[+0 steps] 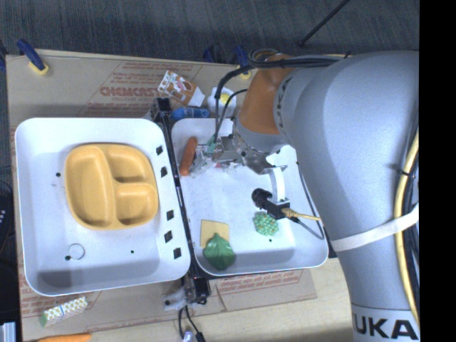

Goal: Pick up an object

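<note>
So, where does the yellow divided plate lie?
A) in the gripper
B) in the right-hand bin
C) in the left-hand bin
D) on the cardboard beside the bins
C: the yellow plate lies flat in the left-hand bin, while the gripper is over the right-hand bin.

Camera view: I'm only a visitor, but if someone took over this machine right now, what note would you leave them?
Tool: down in the upper left corner of the right bin, beside the orange carrot-shaped piece. I can't tell if it is gripping anything.
Also in the right bin: green bumpy ball, yellow square, green leafy piece.
Left bin: yellow divided tray.
Done: the arm has reached in, but nothing is visibly lifted.
Left: grip one object, probably the orange piece, and raise it.
</note>
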### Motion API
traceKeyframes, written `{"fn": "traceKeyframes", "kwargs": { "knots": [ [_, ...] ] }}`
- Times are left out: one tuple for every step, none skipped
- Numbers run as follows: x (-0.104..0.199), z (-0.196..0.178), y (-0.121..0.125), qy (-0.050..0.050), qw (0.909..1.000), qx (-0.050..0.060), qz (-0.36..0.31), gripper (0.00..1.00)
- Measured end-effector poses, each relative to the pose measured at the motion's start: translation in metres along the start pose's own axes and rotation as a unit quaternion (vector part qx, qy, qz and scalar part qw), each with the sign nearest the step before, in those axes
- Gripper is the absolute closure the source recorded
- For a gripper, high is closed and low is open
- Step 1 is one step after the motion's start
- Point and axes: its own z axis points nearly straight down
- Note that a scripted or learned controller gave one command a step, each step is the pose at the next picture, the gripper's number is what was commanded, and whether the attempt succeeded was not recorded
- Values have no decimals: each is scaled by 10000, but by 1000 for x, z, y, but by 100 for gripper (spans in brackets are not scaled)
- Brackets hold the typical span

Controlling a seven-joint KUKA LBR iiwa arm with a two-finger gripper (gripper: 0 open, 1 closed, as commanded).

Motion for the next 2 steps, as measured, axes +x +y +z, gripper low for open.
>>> {"fn": "traceKeyframes", "kwargs": {
  "knots": [
    [0,0,0,0,10000,0,0,0],
    [0,0,0,0,10000,0,0,0]
  ]
}}
